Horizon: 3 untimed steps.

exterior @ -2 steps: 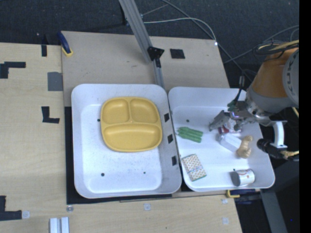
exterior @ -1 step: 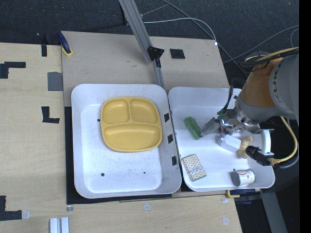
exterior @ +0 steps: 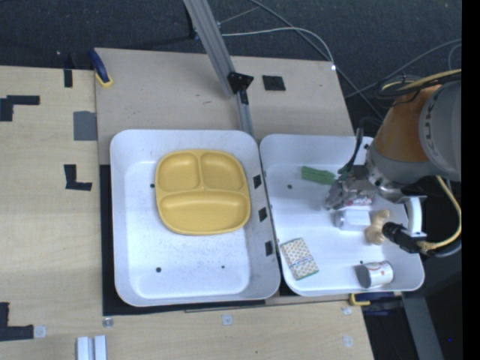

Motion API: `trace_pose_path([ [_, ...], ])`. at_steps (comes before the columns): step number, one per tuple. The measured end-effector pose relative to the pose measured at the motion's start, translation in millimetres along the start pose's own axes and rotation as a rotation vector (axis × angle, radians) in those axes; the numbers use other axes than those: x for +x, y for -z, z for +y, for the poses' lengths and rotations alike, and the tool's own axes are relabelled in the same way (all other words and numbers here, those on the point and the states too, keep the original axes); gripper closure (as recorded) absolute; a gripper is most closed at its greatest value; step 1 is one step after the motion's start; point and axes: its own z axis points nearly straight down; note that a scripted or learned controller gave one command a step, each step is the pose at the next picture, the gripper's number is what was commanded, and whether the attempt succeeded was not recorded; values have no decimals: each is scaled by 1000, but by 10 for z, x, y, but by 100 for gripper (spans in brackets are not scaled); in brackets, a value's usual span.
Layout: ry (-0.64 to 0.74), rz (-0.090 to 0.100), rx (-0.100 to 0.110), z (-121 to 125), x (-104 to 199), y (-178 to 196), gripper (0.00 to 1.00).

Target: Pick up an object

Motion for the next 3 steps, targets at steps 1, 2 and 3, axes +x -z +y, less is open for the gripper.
trace_pose_path([
  [1, -1, 0, -5, -42, 23, 431, 100],
  [2, 0, 0, -6, -99, 100, 920, 100],
  [3, 0, -1, -8, -90, 103, 1444, 100],
])
